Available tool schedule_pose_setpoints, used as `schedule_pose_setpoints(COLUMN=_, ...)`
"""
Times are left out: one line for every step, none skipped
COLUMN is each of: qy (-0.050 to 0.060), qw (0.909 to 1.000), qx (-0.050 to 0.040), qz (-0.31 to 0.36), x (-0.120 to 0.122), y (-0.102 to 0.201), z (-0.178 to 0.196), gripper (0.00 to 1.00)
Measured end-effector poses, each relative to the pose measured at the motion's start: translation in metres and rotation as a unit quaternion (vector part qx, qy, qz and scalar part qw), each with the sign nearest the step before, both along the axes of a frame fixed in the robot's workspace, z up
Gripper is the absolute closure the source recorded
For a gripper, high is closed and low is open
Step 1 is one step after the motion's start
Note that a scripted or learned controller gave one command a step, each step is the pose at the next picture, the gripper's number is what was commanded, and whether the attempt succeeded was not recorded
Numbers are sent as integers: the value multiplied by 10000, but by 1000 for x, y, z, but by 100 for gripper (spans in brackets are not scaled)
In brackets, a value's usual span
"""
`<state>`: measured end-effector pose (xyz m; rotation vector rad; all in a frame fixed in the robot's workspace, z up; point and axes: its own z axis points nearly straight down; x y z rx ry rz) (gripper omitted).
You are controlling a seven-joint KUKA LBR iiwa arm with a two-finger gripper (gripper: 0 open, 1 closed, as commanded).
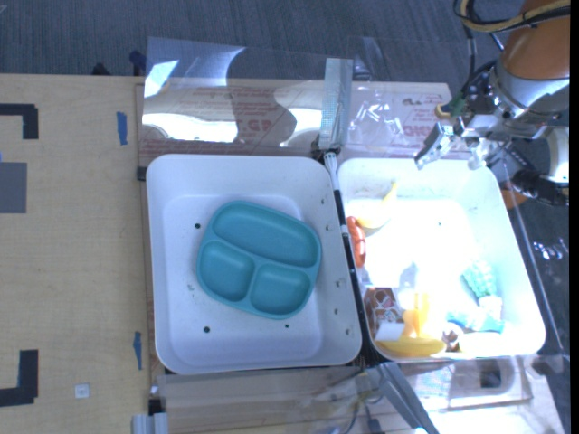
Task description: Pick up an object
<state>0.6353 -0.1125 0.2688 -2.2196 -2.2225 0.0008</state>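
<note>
Gripper [452,147] hangs over the far rim of the right bin [520,242], at about 1 o'clock in the view. Fingers look spread, nothing between them. Judged: parked high at the edge, so the bin stays open to the camera before a pick.

Right bin holds the candidates, clustered toward 5 o'clock: yellow piece [412,328], teal-and-white item [479,283], small brown packet [382,306]; a red-orange object [357,240] lies against the near wall. Glare washes out detail.

Left bin [167,242], at 7 o'clock from the gripper, holds a teal divided plate [259,259], three compartments, nothing in them.
</note>
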Motion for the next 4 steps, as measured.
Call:
schedule_pose_setpoints(qy=52, qw=9961, qx=13, qz=882, x=26, y=-10, z=-111, gripper=0)
schedule_pose_setpoints(qy=-16, qw=9934, qx=-8, qz=1149, x=32, y=16, z=-182, gripper=0)
schedule_pose_setpoints(qy=-48, qw=9934, qx=-11, qz=1146, x=34, y=16, z=-169, gripper=100)
schedule_pose_setpoints(qy=-77, qw=9825, qx=-8, qz=1862, x=35, y=78, z=-76, gripper=100)
